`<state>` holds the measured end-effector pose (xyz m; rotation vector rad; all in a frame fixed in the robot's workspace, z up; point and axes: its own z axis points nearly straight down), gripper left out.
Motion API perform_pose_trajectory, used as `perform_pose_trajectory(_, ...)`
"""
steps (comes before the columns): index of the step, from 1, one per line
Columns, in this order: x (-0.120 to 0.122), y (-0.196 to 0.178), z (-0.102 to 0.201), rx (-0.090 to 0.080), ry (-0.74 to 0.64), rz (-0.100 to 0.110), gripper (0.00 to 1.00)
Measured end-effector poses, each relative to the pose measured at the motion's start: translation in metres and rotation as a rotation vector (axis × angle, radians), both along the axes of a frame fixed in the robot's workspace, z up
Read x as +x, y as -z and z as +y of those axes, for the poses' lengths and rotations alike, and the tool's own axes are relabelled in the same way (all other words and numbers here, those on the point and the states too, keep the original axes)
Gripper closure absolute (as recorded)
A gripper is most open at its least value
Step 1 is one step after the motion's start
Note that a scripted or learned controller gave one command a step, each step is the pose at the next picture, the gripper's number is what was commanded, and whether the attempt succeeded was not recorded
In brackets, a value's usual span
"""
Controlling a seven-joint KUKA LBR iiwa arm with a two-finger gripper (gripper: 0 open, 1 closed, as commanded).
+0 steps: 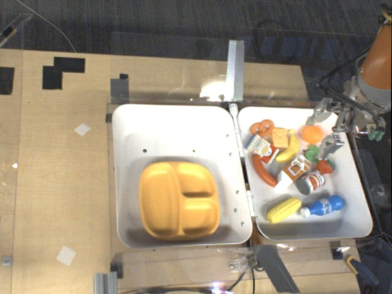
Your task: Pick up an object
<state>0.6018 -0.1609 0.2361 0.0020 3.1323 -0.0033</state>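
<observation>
The right bin holds a heap of toy food. An orange fruit lies at its far right, with a banana and a cheese-coloured block to its left. A red sausage, a corn cob and a blue bottle lie nearer the front. My gripper reaches in from the right over the bin's far right corner. It is open, one finger behind the orange fruit and the other in front of it, and nothing is gripped between them.
The left bin carries a yellow compartment plate. A metal post stands behind the seam between the bins. A small carton, a can and a brown box crowd the right bin's middle.
</observation>
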Motion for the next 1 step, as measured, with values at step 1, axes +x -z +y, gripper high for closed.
perform_pose_trajectory(1,-0.0287,0.1086,0.0383,0.005,0.209,0.007,0.00)
